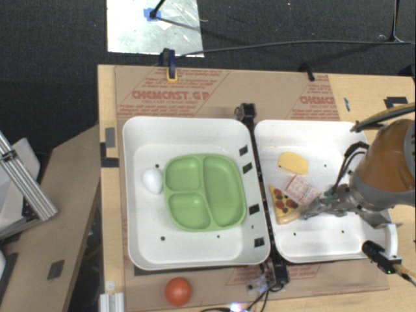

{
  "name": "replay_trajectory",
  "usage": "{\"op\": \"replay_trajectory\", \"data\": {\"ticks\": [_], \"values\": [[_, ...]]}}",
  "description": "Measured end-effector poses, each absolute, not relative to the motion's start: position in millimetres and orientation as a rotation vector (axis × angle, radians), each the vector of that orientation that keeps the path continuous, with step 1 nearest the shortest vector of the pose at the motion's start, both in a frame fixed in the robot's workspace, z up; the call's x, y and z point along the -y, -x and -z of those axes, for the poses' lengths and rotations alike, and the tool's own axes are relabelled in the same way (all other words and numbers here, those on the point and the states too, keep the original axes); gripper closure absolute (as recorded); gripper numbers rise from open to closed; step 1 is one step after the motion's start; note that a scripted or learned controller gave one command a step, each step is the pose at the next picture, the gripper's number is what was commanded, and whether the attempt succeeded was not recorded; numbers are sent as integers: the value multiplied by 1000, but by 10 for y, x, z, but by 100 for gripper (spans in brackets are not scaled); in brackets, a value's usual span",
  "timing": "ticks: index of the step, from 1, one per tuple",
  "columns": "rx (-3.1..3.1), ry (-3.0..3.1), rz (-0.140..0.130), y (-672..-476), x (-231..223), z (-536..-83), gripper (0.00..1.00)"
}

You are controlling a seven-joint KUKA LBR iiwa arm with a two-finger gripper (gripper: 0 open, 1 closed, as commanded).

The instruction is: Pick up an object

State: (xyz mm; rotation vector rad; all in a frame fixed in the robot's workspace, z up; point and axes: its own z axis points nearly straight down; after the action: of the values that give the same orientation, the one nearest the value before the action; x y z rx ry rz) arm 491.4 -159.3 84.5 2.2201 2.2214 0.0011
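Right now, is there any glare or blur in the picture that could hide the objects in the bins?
Camera view: light is even and soft, so the green tray and white egg read clearly; the foil sheet at top shines brightly; the gripper by the pizza slice looks dark and slightly blurred.

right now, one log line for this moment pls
gripper low in right bin | beside pizza slice toy | grasp unconfirmed | green tray in left bin

Arm [390, 168] runs off the right edge; hand [316, 205] too blurred to read the fingers; it covers part of the pizza slice [283, 204]; pink-patterned packet [301, 188] print too small.
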Motion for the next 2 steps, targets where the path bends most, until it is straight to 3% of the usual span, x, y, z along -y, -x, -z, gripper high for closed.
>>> {"op": "replay_trajectory", "data": {"ticks": [1,2], "values": [[-2221,-2218,-4,-4924,1592,-956,100],[-2221,-2211,-6,-4959,1597,-1599,100]]}}
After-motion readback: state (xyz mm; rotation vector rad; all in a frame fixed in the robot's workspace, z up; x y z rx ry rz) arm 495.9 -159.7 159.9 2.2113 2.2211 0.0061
